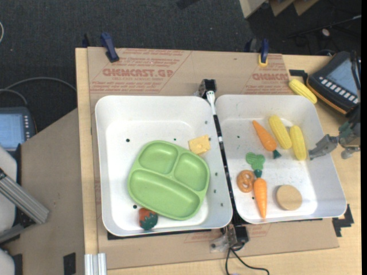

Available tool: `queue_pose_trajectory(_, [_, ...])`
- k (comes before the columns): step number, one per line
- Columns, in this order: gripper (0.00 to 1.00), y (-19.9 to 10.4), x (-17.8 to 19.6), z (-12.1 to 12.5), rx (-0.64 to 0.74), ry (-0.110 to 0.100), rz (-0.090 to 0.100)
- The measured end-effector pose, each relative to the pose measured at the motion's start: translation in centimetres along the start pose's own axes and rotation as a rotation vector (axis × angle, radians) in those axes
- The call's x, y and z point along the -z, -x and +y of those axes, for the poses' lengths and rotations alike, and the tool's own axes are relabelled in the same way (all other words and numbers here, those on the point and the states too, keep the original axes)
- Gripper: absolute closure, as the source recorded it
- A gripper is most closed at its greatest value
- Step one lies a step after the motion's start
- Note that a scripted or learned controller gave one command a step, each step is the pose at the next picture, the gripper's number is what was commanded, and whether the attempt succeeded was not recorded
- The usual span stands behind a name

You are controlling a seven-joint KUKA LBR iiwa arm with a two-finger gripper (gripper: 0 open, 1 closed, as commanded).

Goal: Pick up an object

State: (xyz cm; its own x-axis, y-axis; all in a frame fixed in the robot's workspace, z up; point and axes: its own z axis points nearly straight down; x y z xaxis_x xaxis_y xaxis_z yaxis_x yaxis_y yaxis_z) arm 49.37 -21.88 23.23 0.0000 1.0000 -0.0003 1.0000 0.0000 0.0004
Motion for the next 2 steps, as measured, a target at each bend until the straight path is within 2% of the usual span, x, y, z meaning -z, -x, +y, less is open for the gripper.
queue_pose_trajectory(1, [0.0,-2.0,-15.5,-0.2,0.001,-0.005,0.002])
queue_pose_trajectory(2, [0.0,-6.8,-14.7,6.6,0.008,0.006,0.0])
